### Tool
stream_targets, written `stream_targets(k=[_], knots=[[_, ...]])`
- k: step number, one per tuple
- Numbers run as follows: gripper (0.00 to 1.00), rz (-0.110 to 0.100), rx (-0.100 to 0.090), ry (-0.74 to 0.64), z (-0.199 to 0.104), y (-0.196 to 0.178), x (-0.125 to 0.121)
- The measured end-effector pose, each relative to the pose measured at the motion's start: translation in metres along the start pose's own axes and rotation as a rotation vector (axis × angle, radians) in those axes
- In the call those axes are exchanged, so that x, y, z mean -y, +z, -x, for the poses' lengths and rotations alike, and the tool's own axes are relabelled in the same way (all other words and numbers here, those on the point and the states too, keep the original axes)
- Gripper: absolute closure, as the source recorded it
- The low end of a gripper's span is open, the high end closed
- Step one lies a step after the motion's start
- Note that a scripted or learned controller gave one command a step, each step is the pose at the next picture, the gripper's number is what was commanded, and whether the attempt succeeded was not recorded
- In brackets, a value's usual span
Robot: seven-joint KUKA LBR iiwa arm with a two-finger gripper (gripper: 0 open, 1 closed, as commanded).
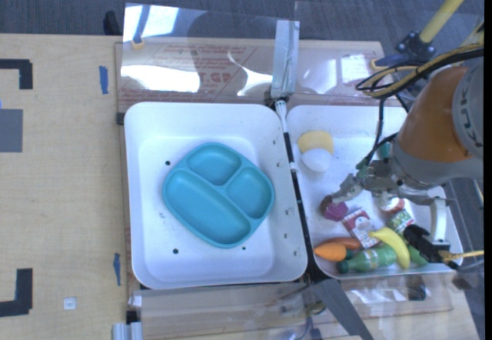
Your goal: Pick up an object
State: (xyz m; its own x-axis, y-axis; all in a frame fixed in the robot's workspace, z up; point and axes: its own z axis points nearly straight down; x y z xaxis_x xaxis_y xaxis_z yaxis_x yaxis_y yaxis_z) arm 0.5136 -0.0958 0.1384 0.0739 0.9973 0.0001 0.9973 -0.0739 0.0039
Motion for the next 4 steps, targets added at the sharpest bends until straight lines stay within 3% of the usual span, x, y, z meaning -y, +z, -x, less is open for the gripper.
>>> stream_targets(k=[1,2,3,4], knots=[[0.0,0.003,0.0,0.016,-0.019,-0.094,0.033],[0.0,-0.001,0.001,-0.047,0.01,0.048,0.033],[0.0,0.007,0.001,-0.126,0.01,-0.085,0.031],[0.0,-0.005,0.001,-0.098,0.056,-0.065,-0.084]])
